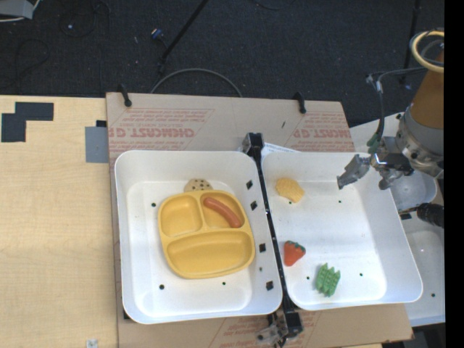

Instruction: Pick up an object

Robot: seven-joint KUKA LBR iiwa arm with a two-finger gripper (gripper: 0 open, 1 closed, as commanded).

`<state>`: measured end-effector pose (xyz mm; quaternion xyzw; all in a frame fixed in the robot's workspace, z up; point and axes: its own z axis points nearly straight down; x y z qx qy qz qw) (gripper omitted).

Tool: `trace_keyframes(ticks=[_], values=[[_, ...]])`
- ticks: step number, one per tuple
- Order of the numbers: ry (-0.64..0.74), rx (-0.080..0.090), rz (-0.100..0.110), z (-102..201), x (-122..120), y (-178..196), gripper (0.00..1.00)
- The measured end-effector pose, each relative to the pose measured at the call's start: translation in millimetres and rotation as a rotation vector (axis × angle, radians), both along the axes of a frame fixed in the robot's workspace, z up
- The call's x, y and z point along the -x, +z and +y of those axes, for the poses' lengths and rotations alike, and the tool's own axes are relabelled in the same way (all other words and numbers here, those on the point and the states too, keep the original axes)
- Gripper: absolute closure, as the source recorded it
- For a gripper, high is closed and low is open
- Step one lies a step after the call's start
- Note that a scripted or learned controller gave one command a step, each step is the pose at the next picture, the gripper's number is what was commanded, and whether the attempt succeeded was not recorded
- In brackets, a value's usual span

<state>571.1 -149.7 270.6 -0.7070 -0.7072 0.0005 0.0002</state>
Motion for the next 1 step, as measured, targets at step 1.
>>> trace_keyframes(ticks=[1], values=[[-0.001, -0.002, 0.008, -3.6, 7.9, -60.6, 0.00]])
